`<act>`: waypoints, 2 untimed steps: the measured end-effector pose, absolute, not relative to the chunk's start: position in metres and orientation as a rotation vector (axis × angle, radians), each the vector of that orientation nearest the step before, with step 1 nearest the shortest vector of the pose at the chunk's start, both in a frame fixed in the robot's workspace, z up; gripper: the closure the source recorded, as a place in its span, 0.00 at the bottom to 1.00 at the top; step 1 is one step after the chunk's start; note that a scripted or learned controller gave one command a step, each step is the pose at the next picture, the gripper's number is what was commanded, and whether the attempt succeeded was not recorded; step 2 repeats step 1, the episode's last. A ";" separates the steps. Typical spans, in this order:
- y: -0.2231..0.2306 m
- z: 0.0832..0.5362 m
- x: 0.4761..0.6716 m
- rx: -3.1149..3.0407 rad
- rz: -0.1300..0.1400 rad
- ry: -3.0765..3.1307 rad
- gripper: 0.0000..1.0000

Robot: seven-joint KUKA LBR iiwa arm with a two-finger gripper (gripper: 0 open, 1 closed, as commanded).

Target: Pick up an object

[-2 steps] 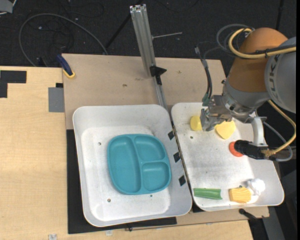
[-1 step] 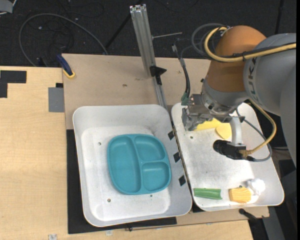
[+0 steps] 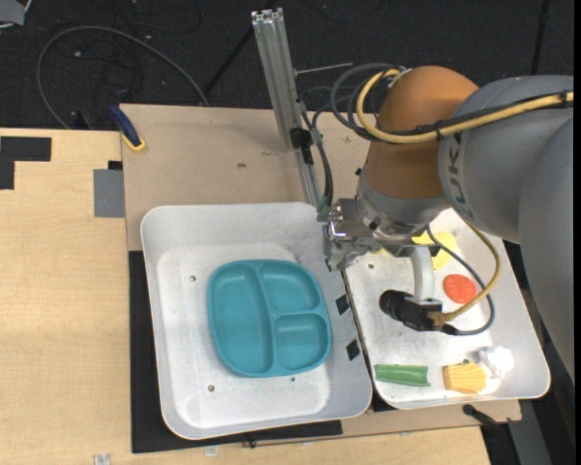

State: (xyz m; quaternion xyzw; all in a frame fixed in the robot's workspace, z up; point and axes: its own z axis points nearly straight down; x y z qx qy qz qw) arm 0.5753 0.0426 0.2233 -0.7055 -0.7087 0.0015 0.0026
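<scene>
None of the loose objects is sitting in the gripper point(image 3: 349, 242) at this moment, so the pick is looking barely begun. The grey arm with the orange band point(image 3: 421, 105) is hanging low over the far left corner of the right-hand shallow white bin point(image 3: 513, 352), close to the wall beside the left-hand shallow white bin point(image 3: 174, 356). Whether the claw is standing wide or narrow cannot be told, because the wrist is covering it from above. The approach to a chosen piece, the closing and the lift all appear to be waiting to be done. The likeliest target, a slim green stick-shaped piece point(image 3: 402, 374), is lying flat near the front rim of the right bin. Its long axis is running left to right across the view, almost along that rim, with the right end dipping slightly toward the front. A stubby yellow ribbed piece point(image 3: 465, 379) is lying just beside it on the right, and a flat red-orange round piece point(image 3: 458, 287) (with no long axis to speak of) is resting farther back. A teal divided plastic plate point(image 3: 268, 316) is lying in the left bin, lengthwise from far to near, its two small compartments facing the right bin.
</scene>
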 end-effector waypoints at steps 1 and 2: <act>0.088 0.232 0.575 -2.215 0.002 -2.225 1.00; 0.088 0.232 0.575 -2.215 0.002 -2.225 1.00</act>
